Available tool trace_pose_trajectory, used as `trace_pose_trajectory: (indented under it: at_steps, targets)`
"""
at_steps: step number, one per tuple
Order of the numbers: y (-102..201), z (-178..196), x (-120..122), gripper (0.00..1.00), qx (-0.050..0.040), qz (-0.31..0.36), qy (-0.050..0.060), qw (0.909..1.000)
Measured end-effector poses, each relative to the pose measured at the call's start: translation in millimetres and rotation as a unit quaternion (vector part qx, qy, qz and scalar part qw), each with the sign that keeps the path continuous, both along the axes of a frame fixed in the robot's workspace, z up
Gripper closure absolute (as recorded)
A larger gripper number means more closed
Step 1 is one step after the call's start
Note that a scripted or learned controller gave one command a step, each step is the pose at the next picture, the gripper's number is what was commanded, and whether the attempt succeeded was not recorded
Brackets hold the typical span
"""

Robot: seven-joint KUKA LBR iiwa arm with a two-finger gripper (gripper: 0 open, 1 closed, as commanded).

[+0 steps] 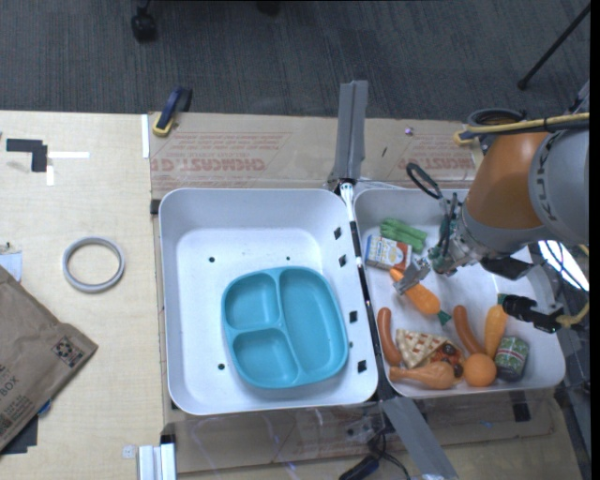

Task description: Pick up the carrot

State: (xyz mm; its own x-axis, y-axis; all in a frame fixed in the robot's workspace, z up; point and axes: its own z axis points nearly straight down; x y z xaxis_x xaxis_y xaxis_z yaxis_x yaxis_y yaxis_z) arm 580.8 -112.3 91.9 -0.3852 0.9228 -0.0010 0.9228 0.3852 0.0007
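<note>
1. A dark grey carpeted floor [281,47] runs across the top of the view.
2. A black chair castor [143,22] stands on the floor near the upper left.
3. The desk [66,375] is pale wood.
4. A flattened cardboard sheet [244,155] lies on the desk under the bins.
5. A tape ring [94,263] rests at the left.
6. A brown box [28,352] sits at the lower left corner.
7. Light is even and soft.
</note>
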Motion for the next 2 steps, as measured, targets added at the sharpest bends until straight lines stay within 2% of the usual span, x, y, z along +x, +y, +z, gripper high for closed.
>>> trace_pose_trajectory:
  at_steps: [1, 2]
  targets:
    - [-1.5, 9.2, 0.1, 1.00, -0.0002, -0.002, 0.000, 1.0000]
    - [70.6, 100.2, 78.4, 1.00, -0.0006, -0.077, 0.000, 0.9970]
